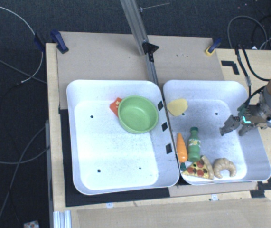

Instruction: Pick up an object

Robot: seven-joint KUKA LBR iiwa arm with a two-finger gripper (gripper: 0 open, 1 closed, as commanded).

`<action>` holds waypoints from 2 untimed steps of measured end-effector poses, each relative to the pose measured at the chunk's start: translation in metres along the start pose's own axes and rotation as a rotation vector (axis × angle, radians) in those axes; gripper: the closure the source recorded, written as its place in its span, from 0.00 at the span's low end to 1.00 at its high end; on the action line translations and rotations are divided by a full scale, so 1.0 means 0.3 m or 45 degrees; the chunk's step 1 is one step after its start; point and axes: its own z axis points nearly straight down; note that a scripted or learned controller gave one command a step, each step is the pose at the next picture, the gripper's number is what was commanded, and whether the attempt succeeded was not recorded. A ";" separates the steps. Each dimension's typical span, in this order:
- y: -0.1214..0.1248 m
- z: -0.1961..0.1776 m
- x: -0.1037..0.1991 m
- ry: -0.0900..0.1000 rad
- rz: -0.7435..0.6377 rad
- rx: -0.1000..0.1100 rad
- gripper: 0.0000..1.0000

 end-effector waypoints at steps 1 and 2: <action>0.004 -0.008 -0.001 -0.001 -0.001 -0.007 0.00; 0.015 0.142 0.019 0.002 0.000 0.003 0.00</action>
